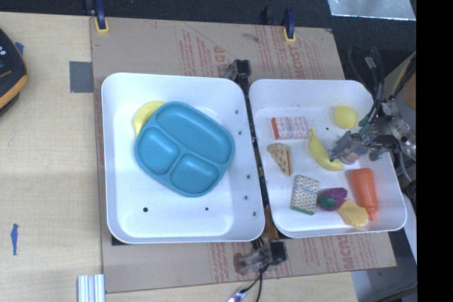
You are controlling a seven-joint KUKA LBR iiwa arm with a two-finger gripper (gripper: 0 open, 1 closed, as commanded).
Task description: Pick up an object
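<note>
So far nothing is lifted, as I read it: the banana (319, 152) lies flat on the floor of the right bin (311, 90), and the gripper (348, 151) sits low at its right end, just beside or touching it. The metal parts blur together there, so I cannot tell whether it is released or clenched, and I see nothing held clear of the bin. The grasp and the lift are both left to do.

The banana is a small curved yellow toy, smooth and probably hard plastic, so I judge it may slip or roll under a pinch. Just above the gripper is a round yellow lemon (345, 117); just below it an orange carrot (364, 189), tapered and glossy. Further left lie a red-and-white box (290, 127), a tan wedge (281, 157), a speckled green square (305, 194), a purple piece (332, 198) and a yellow lump (354, 214), all near one another.

The left bin (170, 223) holds a blue three-part tray (185, 148), matte plastic with rounded corners, lying over a yellow plate (145, 114). Both bins are shallow, white and smooth, on brown cardboard (198, 46).
</note>
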